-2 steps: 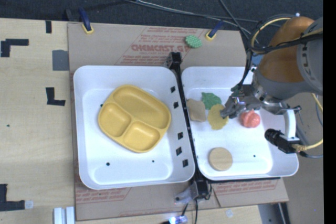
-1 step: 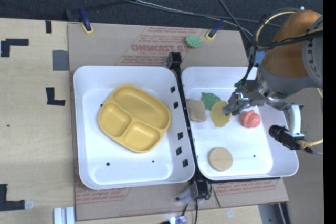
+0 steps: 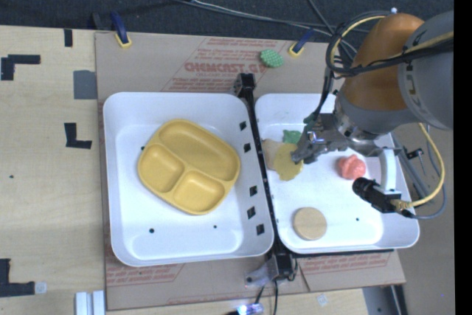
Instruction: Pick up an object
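Open floor around wooden disc [image 3: 310, 223]

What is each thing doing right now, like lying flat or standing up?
yellow tray: flat in the left bin, right way up.
round wooden disc: flat in the right bin.
pink object: resting in the right bin.
yellow floppy piece: lying flat under the gripper.
green object: outside the bins.

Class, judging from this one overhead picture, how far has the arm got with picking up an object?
Done: the gripper has reached into the right bin, low over the yellow floppy piece beside a small green item. In hand: nothing visibly sits between its fingers. Left: grasp and lift; the pink object and tan round disc lie on the bin floor, and the yellow divided tray rests in the left bin.
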`<state>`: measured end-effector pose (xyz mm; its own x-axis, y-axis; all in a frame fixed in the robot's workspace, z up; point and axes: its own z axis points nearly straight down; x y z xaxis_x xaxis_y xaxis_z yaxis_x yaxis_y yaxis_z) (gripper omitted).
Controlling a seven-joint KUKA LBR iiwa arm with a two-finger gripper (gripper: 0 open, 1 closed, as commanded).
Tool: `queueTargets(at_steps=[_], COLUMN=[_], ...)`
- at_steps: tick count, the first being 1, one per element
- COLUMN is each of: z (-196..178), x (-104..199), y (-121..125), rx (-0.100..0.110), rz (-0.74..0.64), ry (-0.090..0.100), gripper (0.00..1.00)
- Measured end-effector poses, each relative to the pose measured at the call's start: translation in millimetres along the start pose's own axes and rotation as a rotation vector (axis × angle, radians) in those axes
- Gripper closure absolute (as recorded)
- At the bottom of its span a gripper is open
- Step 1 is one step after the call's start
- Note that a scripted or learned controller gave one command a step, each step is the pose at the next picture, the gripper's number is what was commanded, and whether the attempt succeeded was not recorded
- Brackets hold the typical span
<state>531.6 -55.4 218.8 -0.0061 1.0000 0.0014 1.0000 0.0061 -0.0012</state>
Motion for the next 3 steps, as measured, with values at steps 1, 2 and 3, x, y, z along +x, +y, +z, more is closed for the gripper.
queueTargets(at_steps=[1,2,3], z=[8.9,15.5,18.5], x=[46.7,99.9,146.0], y=[9.2,10.8,21.3], rx=[0.000,0.001,0.001], rz=[0.002,0.000,0.000], ry=[-0.003,-0.001,-0.001], gripper=[1.00,1.00,1.00])
